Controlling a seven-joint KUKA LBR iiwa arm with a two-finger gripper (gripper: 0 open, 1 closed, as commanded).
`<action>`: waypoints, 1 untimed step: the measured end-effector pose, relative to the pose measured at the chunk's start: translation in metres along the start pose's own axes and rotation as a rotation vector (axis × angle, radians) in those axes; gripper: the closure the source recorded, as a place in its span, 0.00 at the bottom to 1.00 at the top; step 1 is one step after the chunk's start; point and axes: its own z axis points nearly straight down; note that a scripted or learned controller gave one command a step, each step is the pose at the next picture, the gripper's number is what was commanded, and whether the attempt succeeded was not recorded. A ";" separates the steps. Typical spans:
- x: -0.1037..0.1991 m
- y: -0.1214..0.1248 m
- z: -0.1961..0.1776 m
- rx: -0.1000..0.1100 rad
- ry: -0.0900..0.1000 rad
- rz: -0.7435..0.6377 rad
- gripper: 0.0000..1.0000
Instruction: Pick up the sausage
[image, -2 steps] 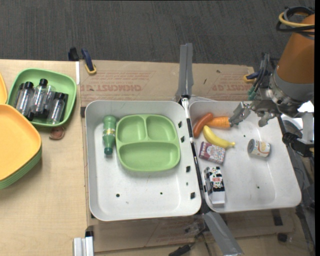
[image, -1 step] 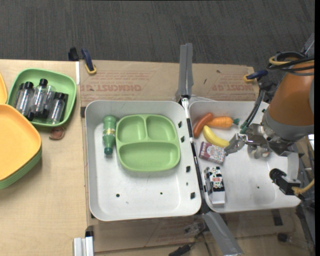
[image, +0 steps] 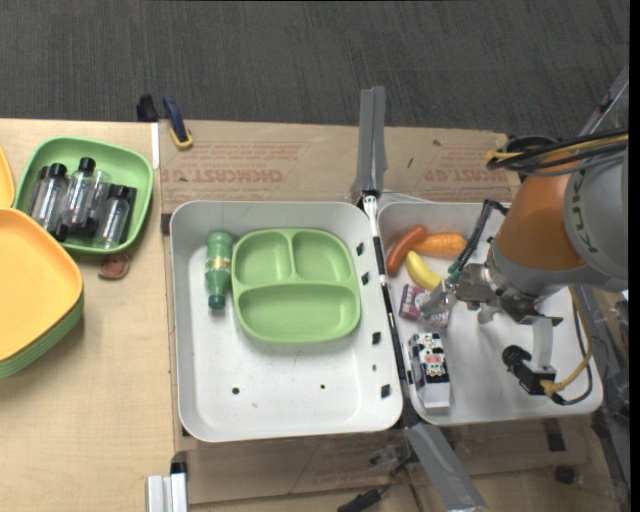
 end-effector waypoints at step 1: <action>0.000 0.000 0.000 0.000 0.000 0.000 0.00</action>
